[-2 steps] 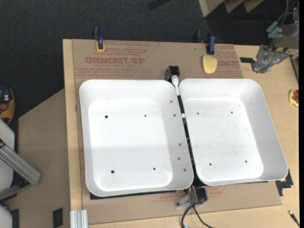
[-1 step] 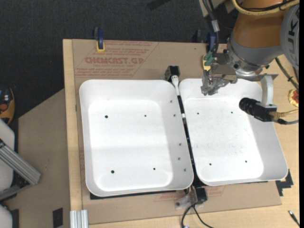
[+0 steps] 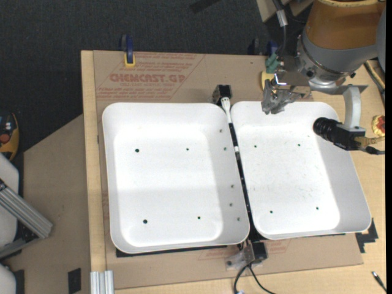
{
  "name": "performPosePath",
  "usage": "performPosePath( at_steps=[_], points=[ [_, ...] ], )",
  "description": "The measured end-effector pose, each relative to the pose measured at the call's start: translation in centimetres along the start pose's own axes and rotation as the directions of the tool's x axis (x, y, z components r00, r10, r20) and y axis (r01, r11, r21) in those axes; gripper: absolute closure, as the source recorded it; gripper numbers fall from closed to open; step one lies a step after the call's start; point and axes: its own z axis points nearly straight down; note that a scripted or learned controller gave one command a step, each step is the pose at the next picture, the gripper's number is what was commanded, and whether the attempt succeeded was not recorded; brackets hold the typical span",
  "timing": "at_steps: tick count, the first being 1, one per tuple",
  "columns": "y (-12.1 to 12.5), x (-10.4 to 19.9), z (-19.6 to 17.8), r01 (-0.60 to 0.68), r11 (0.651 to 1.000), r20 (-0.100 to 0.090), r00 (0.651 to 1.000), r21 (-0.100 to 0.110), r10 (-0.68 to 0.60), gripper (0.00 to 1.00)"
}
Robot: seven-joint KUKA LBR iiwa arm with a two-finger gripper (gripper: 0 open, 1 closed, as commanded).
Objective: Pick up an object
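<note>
Gripper hangs over right bin, far-left corner. Wide, narrow or loaded, I can't tell. Can't place the object either, so no call on weight or grip point.

We note a dark grey, carpet-like floor across the top and left of the view. The tabletop is pale tan, and its left edge runs at a slant. On it lies a brown sheet with a lighter border, printed with red lettering that reads "CHEMCAST GP". A blue-and-yellow clamp sits on the far edge of the sheet. A silver aluminium profile lies at a slant at the lower left, near the tabletop edge. Lighting is diffuse and comes from above; shadows are soft.
</note>
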Motion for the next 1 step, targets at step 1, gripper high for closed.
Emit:
performPosePath(
  at_steps=[1],
  points=[
    [6.53,4.23,7.37,0.001,1.000,0.000,1.000,0.004,-0.001,1.00]
  ],
)
